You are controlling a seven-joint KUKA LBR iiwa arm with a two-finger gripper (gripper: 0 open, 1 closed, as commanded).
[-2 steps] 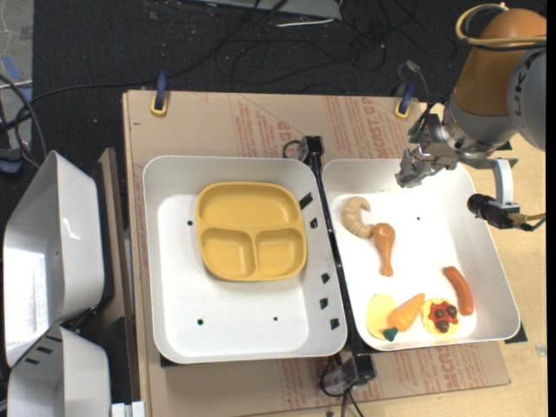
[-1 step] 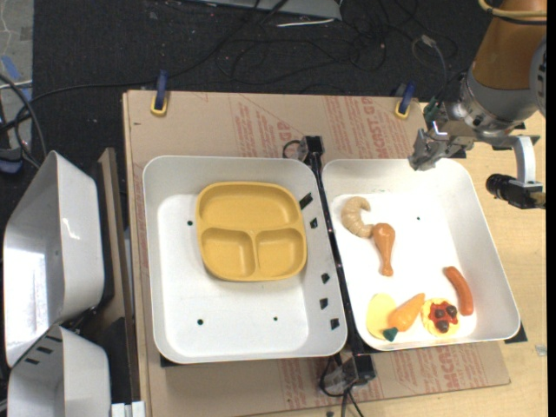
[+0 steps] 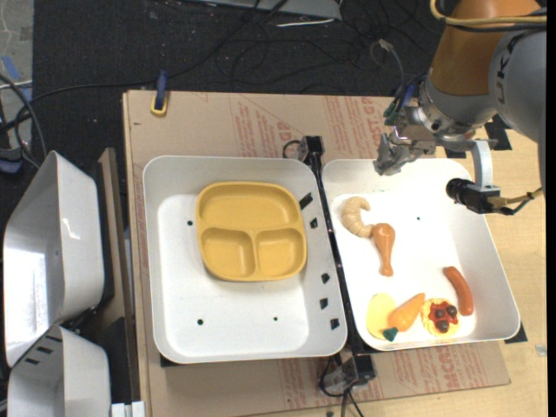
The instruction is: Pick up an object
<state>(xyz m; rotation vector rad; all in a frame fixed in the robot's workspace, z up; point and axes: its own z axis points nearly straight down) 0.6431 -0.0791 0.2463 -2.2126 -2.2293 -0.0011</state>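
The right bin (image 3: 486, 233) holds several toy foods: a pale croissant (image 3: 354, 214), a chicken drumstick (image 3: 384, 246), a sausage (image 3: 459, 289), a carrot (image 3: 406, 312) lying over a yellow slice (image 3: 380, 313), and a small tart with berries (image 3: 442, 316). My gripper (image 3: 393, 161) hangs over the back left edge of that bin, up and to the right of the croissant. Nothing shows between its fingers.
The left bin (image 3: 174, 320) carries a yellow three-compartment plate (image 3: 252, 231). Black clips line the divide between the bins. A black fitting (image 3: 465, 191) with a cable sits at the right bin's far right. Cardboard lies under both bins.
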